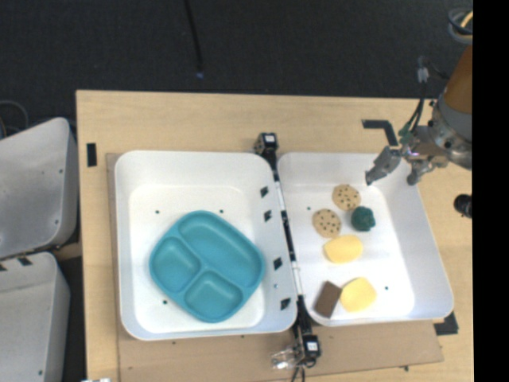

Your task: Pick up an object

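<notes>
Reaching in from the right, the grey arm point(455, 110) is being cut off by the frame edge, so just its wrist end and the gripper point(394, 169) are showing. The gripper is hanging over the upper right corner of the right bin point(425, 237), with 2 fingers point(377, 169) spreading wide apart and nothing sitting between them. Its exact height above the bin floor is hard to judge from this slanted angle.

2 shallow white bins are lying side by side on the wooden bench point(175, 118). The left bin point(131, 213) is holding 1 teal divided tray point(207, 265) with 3 compartments, sitting a little turned.

The right bin is holding 6 small items. 2 round chocolate-chip cookies are sitting near each other: 1 upper cookie point(345, 196) and 1 lower cookie point(325, 223). 1 dark green ball-like piece point(363, 219) is sitting just beside both cookies, and its surface is too blurry to name more closely. 2 yellow lumps are lying below: 1 upper yellow piece point(343, 250) and 1 lower yellow piece point(358, 294). 1 brown block point(328, 299) is touching the lower yellow piece on its left side, near the bin's dividing wall.

All 6 items are lying well apart from the gripper, closest being the upper cookie.
</notes>
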